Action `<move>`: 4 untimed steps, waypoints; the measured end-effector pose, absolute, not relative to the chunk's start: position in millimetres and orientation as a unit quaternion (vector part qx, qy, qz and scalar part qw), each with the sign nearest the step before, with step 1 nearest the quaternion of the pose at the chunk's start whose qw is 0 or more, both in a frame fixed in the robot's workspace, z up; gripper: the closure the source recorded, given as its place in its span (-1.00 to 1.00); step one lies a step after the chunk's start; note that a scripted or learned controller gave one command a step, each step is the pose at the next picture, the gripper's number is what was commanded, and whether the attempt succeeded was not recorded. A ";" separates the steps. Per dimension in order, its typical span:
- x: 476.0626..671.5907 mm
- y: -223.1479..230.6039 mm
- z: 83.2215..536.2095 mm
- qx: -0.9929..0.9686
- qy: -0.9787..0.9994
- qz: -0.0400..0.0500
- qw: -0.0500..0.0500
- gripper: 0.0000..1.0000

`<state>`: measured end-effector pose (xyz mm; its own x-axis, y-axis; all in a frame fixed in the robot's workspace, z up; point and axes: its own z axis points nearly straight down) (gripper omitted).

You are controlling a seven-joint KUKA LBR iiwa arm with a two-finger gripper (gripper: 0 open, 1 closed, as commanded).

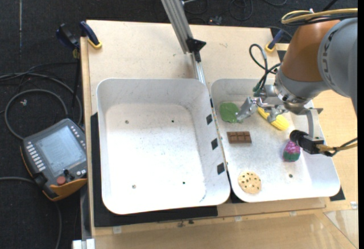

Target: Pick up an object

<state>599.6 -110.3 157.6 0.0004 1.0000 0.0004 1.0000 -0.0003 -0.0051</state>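
My gripper (pixel 259 108) hangs low over the back of the right bin (pixel 318 182), under the grey and orange arm that comes in from the right. A flat green piece (pixel 228 112) lies just to its left. A yellow object (pixel 277 121) lies directly below and right of it, partly covered by the wrist. Whether the gripper touches either one is unclear. A brown chocolate bar (pixel 239 138) lies in the middle of the bin. A round cookie (pixel 249 182) rests near the front edge, and a purple and green object (pixel 292 151) sits to the right.
The left bin (pixel 114 94) sits beside the right one, with black clips along the shared rim. A slanted metal rail (pixel 173 6) crosses the back of the bench. A black cable end (pixel 310 144) from the arm hangs by the purple object.
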 end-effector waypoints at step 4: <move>588.4 -97.5 243.5 -0.706 -0.708 -0.002 -0.003 1.00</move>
